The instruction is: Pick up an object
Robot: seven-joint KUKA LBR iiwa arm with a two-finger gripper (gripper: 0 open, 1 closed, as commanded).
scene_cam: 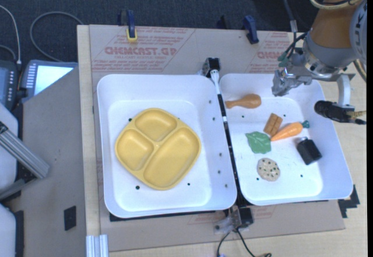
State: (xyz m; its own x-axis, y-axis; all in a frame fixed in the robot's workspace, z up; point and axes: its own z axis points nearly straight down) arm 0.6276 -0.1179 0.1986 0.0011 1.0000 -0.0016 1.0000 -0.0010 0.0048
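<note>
Jaws hang over the far edge of the right bin (335, 189), up near its back wall, nothing between them that I can see; whether they're spread or pressed together, cannot tell, too small and blurred. Arm (338, 11) comes in from the right, orange band on top, grey wrist below.

Right bin holds the candidates. Toy drumstick (245, 101), tan, lies flat at the far left of the bin, just left and below the jaws, apart from them. Brown block (272, 123) sits near the middle, tilted, touching or just beside the orange carrot (287, 131), which lies at a slant with its green tip toward the right. Green leaf piece (258, 141) just beside the carrot's thick end. Speckled cookie (268, 169) lies nearer the front, apart from the leaf. Black block (308, 151) sits to the right, near the carrot tip but not touching.

Left bin (108, 133) holds a yellow divided plate (157, 148), three compartments, flat, roughly centred.

Both bins rest side by side on the counter (93, 63), on a cardboard sheet with red print. Blue clamps (130, 23) at the far edge.
</note>
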